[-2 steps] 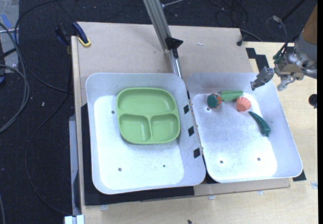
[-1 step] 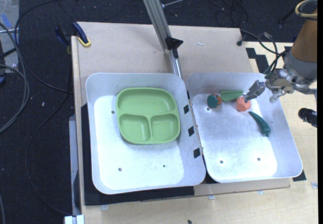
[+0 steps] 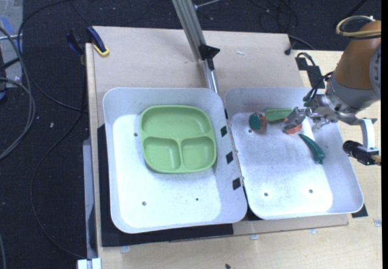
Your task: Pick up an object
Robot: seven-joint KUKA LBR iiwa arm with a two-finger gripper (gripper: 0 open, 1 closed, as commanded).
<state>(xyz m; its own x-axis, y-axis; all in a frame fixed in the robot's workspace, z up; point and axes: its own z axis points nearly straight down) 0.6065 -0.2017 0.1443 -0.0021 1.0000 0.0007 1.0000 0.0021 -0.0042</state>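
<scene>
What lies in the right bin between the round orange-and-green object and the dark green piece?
In the camera view, the tool sits between the round object and the dark green piece, over something reddish.

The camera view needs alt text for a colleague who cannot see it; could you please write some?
A grey and orange arm's gripper reaches into the right bin, among a round orange-and-green toy, a light green piece and a dark green tool. The left bin holds a green divided plate.
</scene>
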